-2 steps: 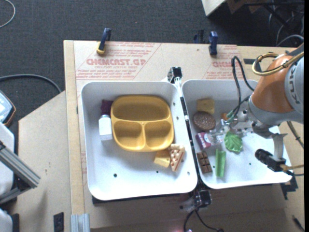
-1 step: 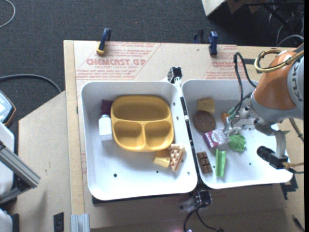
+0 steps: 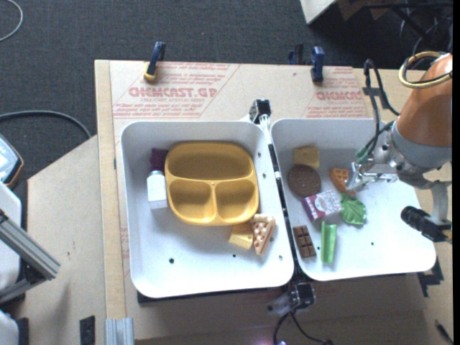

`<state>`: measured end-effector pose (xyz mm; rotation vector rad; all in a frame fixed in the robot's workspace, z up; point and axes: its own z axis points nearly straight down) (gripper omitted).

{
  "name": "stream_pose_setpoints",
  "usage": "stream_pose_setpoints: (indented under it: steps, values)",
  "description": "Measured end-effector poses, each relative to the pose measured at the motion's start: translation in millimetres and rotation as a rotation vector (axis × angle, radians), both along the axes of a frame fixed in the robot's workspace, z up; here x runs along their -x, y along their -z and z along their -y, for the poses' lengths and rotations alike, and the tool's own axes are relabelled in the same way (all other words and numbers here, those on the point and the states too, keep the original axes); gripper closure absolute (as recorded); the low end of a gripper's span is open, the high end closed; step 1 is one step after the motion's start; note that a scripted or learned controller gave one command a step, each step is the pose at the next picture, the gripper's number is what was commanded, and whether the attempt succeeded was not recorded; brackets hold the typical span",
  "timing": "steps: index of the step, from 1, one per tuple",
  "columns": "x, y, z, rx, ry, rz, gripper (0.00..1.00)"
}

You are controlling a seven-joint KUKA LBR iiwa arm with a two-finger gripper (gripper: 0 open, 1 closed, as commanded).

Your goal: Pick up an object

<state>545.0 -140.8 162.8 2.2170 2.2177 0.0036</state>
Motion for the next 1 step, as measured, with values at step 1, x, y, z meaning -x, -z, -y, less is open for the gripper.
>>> stream_pose_setpoints:
  steps: [1]
  values:
    - [-4.3, -44.8, -4.9, 0.000, -0.001, 0.001, 1.00]
